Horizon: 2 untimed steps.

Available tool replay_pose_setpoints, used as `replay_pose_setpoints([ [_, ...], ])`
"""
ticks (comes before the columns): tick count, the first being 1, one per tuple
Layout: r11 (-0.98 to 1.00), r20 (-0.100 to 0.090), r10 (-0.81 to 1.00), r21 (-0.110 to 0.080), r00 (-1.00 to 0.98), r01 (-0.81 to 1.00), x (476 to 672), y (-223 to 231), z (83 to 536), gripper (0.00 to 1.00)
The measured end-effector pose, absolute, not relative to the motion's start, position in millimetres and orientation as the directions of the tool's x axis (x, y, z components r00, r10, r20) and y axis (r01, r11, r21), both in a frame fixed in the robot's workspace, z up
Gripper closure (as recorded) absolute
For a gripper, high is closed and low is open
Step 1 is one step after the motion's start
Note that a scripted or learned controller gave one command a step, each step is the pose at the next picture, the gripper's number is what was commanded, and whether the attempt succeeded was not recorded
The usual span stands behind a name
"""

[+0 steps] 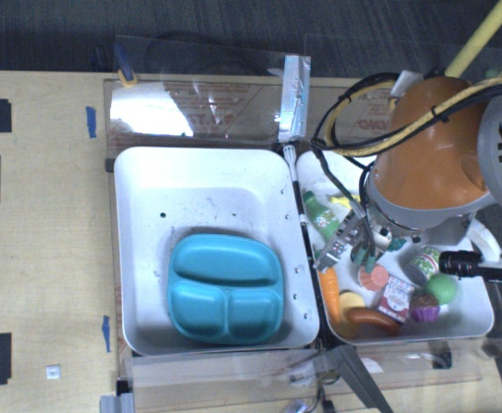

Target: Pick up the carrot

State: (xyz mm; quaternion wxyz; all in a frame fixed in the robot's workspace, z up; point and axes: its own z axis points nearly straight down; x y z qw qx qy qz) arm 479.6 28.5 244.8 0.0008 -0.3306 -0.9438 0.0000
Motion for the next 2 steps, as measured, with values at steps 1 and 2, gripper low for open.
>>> replay_pose_setpoints([
  [1, 0.564, -0.003, 0.826, 0.004, -0.564, 0.826, 480.6, 6.6, 334.2, 1.00],
  [2, 0.452, 0.001, 0.892, -0.002, -0.452, 0.892, 479.7, 43.3, 284.7, 1.00],
])
